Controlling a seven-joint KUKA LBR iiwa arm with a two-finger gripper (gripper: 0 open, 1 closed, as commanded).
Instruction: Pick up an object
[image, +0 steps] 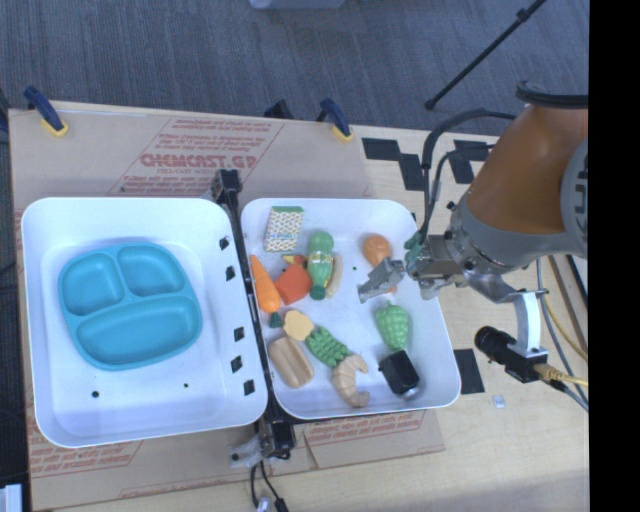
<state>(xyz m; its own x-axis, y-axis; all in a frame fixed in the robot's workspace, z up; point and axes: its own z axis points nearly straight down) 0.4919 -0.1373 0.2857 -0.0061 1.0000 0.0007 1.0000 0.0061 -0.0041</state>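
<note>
Camera view: gripper (381, 279) hangs over the right bin (432, 335), between the orange ball (376, 248) and the green toy (393, 326). Jaws stand slightly parted with nothing between them. Toy carrot (265, 286), black block (398, 371) and croissant (350, 380) lie in that bin. Left bin (40, 350) holds a blue divided tray (130, 303).

You see the toy foods strewn across the right bin (425, 225); a checkered packet (284, 228) lies near its far left corner; beside it a green bottle-shaped piece (320, 262) lies lengthwise, touching a red chunk (294, 284); an orange carrot (265, 286) lies along the left wall; an orange ball (376, 247) sits apart toward the right; a green bumpy piece (393, 325), a black block (399, 371), a croissant (351, 380) and a bread roll (289, 361) lie nearer you.
</note>
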